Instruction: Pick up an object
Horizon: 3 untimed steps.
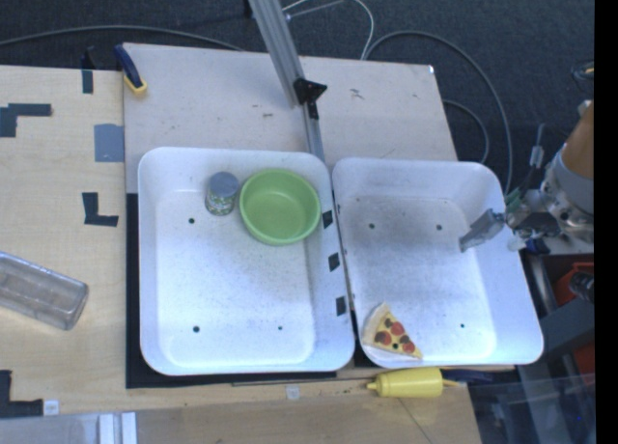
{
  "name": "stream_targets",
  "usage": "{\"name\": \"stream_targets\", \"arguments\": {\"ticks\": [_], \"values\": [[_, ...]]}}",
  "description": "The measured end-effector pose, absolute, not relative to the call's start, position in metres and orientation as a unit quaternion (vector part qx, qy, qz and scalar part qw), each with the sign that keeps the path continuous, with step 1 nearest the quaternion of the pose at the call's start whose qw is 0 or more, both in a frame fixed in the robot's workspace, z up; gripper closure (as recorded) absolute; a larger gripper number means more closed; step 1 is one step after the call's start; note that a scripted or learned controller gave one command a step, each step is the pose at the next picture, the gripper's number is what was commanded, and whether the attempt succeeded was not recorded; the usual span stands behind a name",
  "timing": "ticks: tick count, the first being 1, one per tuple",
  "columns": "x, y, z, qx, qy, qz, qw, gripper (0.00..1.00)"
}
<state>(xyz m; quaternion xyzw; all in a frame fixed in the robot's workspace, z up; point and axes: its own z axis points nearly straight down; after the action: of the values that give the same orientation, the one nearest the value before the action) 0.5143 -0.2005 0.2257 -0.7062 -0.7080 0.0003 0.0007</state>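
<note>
Pizza slice (391, 332) lying flat at near left corner of right bin (502, 283), apart from gripper (480, 232). Gripper low over right bin's far right side, near rim; jaw state impossible to tell. Green bowl (280, 206) and small can (222, 193) touching side by side in left bin (164, 278). Yellow bottle (406, 383) beside bins on bench (212, 104).

Arm enters from the right, wrist hanging over the outer rim of the right bin (502, 191). Gripper (480, 232) reaches inward over that bin's right wall, tilted down-left. Fingers appear grey and close together, possibly shut; too blurred to confirm. Nothing visible between them.
</note>
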Motion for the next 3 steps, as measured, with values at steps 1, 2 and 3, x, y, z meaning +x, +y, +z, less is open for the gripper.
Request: {"name": "stream_targets", "arguments": {"ticks": [1,2,3], "values": [[0.514,-0.201,0.226,-0.706,-0.708,0.0003,0.001,0.00],[0.505,-0.204,0.166,-0.707,-0.707,0.0021,0.003,0.00],[0.504,-0.198,0.102,-0.707,-0.708,0.0022,0.004,0.00]]}}
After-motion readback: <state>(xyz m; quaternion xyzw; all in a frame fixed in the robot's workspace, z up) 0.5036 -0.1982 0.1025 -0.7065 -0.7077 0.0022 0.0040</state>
